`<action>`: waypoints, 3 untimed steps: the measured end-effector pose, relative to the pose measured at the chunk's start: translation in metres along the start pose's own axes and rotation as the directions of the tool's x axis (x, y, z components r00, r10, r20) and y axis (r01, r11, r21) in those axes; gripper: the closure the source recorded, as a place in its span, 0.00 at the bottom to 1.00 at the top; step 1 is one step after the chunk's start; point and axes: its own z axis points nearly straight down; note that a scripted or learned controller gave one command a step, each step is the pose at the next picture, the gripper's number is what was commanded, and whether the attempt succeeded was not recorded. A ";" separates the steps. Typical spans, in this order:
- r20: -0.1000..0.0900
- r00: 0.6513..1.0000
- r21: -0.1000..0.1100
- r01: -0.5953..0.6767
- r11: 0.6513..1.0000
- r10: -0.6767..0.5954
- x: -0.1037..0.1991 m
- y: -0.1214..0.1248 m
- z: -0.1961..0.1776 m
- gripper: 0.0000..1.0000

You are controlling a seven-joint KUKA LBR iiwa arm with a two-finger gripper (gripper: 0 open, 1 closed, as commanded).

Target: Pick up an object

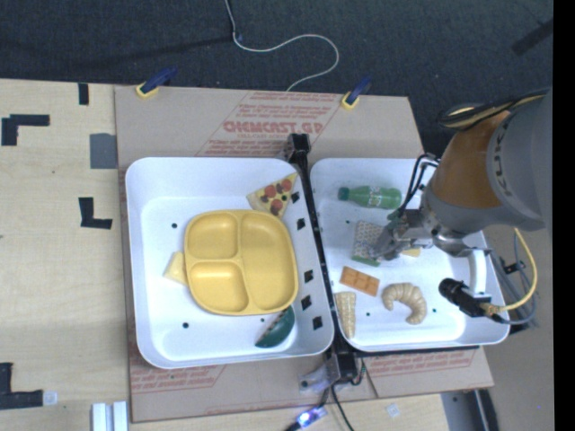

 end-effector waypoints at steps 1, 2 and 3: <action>0.009 1.000 0.003 -0.002 1.000 0.002 0.005 0.001 -0.063 1.00; 0.009 1.000 0.003 -0.002 1.000 0.002 0.003 0.006 -0.125 1.00; 0.008 1.000 0.009 -0.003 1.000 0.003 0.003 0.006 -0.123 1.00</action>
